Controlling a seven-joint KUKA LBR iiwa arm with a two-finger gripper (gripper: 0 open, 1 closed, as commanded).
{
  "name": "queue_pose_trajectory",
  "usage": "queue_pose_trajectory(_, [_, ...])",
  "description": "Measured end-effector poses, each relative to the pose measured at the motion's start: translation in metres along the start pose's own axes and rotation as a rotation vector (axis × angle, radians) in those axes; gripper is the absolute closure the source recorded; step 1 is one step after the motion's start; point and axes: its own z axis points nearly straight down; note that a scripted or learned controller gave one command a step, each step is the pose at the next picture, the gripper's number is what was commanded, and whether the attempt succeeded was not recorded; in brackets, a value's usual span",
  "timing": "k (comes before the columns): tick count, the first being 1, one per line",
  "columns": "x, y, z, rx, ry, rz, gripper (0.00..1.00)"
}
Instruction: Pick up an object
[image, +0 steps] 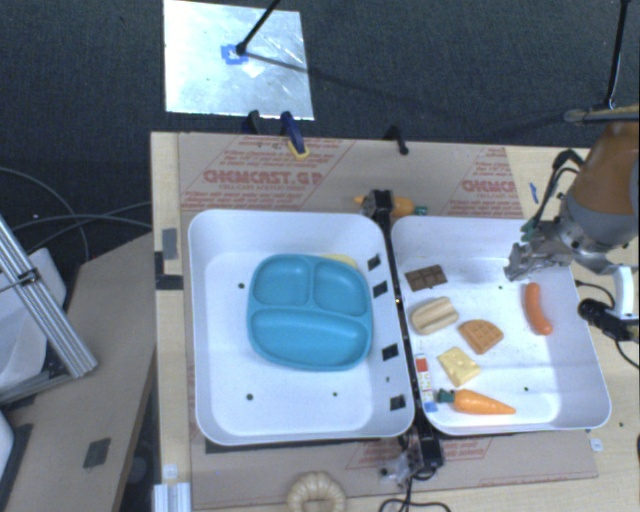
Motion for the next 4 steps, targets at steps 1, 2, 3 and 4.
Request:
queue_pose_trajectory(1, [-0.004,0.004,-0.065,-0.003,-0.001,-0.004,1.0])
queue_pose_trajectory(2, [-0.004,0.005,-0.082,0.001,0.0,-0.004,1.0])
queue_pose_trajectory(3, [0.042,-0.001,-0.088,0.004,0.002,-0.009,1.0])
queue_pose_trajectory(4, [0.09,-0.02,-0.077,0.007,0.004,-0.009,1.0])
